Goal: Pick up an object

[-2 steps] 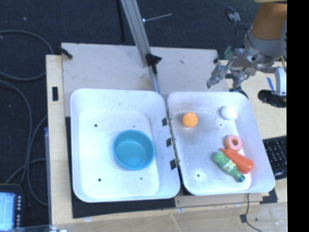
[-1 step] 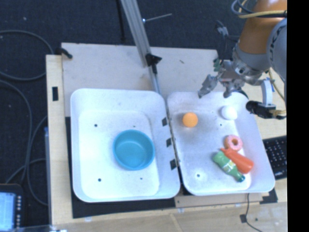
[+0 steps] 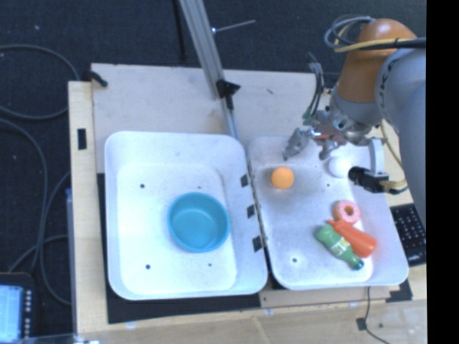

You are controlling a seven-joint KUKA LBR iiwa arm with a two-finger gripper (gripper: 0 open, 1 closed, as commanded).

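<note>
Camera view from above the bench: no object is lifted, and the nearest candidates lie in the right bin (image 3: 287,271). An orange ball (image 3: 282,178) rests in the far-left part of that bin, near the dividing edge. A white ball (image 3: 336,166) sits to its right, near the bin's far-right rim. The gripper (image 3: 310,147) hangs over the far end of this bin, between and just beyond the two balls. Its fingers stand apart with nothing between them, and neither ball appears to touch them. Nearer in the same bin, towards the right, is a cluster of toys. A pink ring (image 3: 347,211) lies at its far side, and an orange carrot (image 3: 354,238) lies slantwise just near of it (the two seem to touch). A green bottle (image 3: 338,244) lies alongside the carrot on its left, with its end pointing to the near-right corner. The grey arm (image 3: 401,92) with its orange band reaches in from the right. The left bin (image 3: 129,156) holds a blue bowl (image 3: 199,221), upright, a little near of the middle and well apart from everything else. Both bins sit side by side on the pale bench (image 3: 158,92). A metal strut (image 3: 204,41) slants across the bench's far side down to the gap between the bins. A dark keyboard (image 3: 410,228) lies beyond the right bin's right rim, and cables (image 3: 29,106) trail over the dark floor on the left.
</note>
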